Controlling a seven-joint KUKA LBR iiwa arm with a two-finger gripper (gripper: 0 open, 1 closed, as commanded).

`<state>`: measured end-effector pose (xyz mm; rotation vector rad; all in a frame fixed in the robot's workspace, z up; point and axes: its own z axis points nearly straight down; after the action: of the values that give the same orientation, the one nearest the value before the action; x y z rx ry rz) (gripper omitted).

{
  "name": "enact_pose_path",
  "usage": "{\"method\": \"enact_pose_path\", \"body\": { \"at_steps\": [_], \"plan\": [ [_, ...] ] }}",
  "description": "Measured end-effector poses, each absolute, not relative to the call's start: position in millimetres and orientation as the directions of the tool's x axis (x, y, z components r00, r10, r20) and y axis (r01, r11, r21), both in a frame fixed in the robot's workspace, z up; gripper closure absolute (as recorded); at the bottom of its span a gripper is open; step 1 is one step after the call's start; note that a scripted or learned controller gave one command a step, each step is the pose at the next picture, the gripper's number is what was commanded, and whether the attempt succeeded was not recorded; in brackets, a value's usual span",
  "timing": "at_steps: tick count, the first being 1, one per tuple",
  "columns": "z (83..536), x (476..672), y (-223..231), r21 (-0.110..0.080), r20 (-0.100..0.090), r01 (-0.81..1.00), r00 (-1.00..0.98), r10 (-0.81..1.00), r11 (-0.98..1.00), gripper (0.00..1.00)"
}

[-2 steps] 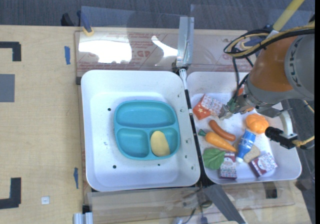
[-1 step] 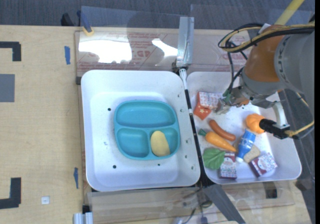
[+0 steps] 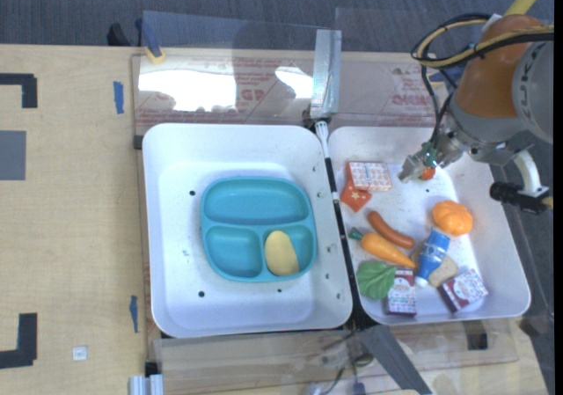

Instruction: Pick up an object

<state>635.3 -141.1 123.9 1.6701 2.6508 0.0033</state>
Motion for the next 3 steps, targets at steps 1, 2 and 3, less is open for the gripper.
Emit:
{"method": "enact_pose_path", "body": {
  "at_steps": [1,2,3],
  "plan": [
    [122.6,634.8,-140.6,0.004,-0.004,0.902,-0.432,0.902,0.432,0.0],
    [95.0,667.7,-138.6,-0.003,0.003,0.903,-0.429,0.903,0.429,0.0],
    [94.6,665.3,-122.8,-0.011,-0.015,0.873,-0.487,0.873,0.487,0.0]
  ]
}}
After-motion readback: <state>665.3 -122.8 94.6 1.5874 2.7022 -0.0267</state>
